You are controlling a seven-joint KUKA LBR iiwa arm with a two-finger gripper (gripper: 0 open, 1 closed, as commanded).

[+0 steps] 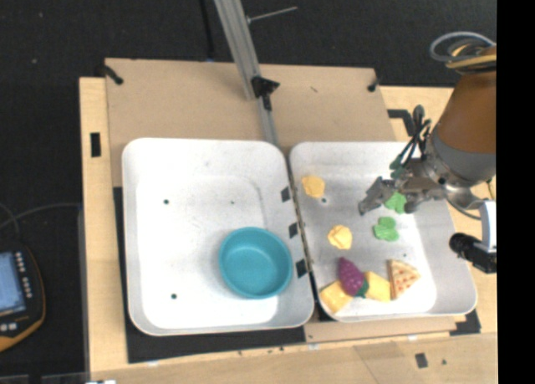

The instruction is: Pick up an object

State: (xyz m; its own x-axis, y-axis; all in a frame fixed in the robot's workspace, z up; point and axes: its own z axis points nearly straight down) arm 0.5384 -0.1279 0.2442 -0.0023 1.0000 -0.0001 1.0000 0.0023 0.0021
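Observation:
The right bin (435, 290) holds several small toy foods. Among them are a yellow piece (313, 186), a yellow lump (339, 237), a purple piece (351, 274), a yellow block (335, 296), an orange-and-yellow wedge (403, 277) and a green piece (386, 228). My gripper (386, 202) hangs over the right bin's middle, reaching in from the right, and stands open. One dark finger (369, 203) splays to the left. A second small green piece (396, 203) shows just under the gripper, beside that finger. I cannot tell whether it is touched.
The left bin (167, 173) holds a blue bowl (254, 262) near its front right. A metal pole (238, 31) slants up from the bench behind the bins. A black fitting (468, 248) sticks in at the right bin's right edge.

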